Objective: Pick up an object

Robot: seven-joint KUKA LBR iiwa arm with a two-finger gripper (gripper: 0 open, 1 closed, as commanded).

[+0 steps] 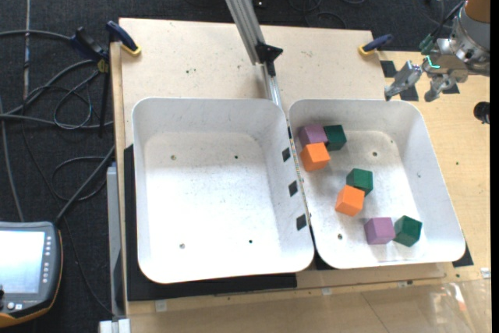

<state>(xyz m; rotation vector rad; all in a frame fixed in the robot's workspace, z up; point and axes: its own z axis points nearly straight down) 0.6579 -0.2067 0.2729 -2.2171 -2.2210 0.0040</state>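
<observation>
Dark carpet strewn with black cables surrounds the pale wooden desk (203,58), which carries two shallow white bins. At far left a grey handheld control pendant (27,269) lies on the floor. The left white plastic bin (148,168) comes next. The right white plastic bin (421,129) holds six small blocks: a purple cube (313,134), touching a dark green cube (335,136) and an orange cube (316,156); then a green cube (359,180) against an orange cube (350,200); then a purple cube (379,230) beside a green cube (408,230). Above that bin's far right corner hangs the metal two-finger gripper (417,82), fingers spread apart, nothing between them.
</observation>
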